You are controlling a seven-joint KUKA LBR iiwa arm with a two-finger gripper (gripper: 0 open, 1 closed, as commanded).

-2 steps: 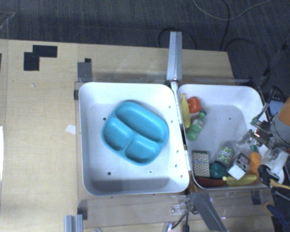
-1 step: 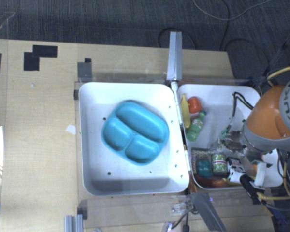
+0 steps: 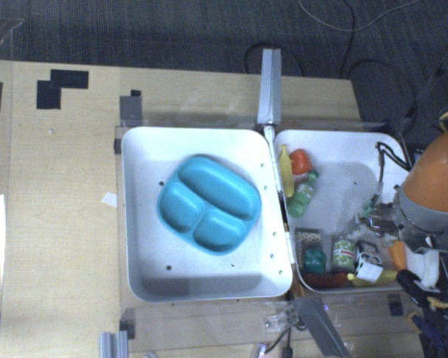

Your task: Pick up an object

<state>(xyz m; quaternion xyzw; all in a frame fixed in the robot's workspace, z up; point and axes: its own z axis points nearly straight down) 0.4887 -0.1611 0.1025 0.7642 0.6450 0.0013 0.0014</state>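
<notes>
The right bin (image 3: pixel 343 151) holds a cluster of small items. A yellow banana-shaped piece (image 3: pixel 285 168), a red object (image 3: pixel 300 160) and a green bottle (image 3: pixel 302 196) lie along its left wall. Near the front are a speckled packet (image 3: pixel 308 239), a teal cup (image 3: pixel 313 259), a green can (image 3: pixel 344 253), a white piece (image 3: pixel 369 269) and an orange piece (image 3: pixel 396 253). My gripper (image 3: pixel 369 223) hangs low over the bin's right front part, just above and right of the green can. The arm's orange band (image 3: pixel 437 171) is at the right edge.
A blue divided plate (image 3: pixel 210 202) lies in the middle of the left bin (image 3: pixel 145 267). A metal post (image 3: pixel 269 88) stands behind the divider between the bins. Black cables (image 3: pixel 392 155) trail along the right bin's far right corner. Bare white floor shows in the right bin's back half.
</notes>
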